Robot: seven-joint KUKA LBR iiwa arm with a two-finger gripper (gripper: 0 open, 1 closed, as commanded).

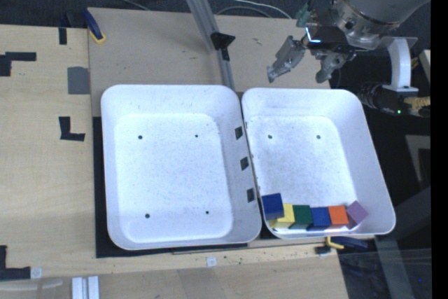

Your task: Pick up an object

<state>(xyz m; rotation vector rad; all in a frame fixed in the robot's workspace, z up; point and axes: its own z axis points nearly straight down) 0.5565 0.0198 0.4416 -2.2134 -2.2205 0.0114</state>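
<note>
Nearest the lens, along the front wall of the right bin [364,122], sits a row of small blocks, read left to right: a blue block [271,204] raised slightly on a yellow block [284,216], then a green block [302,214], a second blue block [320,217], an orange block [337,214] and a purple block [356,211], all touching or nearly touching their neighbours and pressed against the bin's front rim; the left bin [112,108] lies beside it, its white floor speckled and marked by four dark dots; far from the blocks, above the back edge of the right bin, hangs the gripper [299,66], its two fingers spread apart with nothing between them; the grey arm and its orange band rise toward the upper right. The step in hand appears to be the approach, with no grasp yet made; to do it well, the gripper likely needs to travel forward over the bin to the front row, and the purple block at the right end or the raised blue block at the left end looks the easiest target, since each has a free side; the fingers should probably straddle the block across its exposed faces, coming down straight so that the rim and the adjoining blocks are not struck.
</note>
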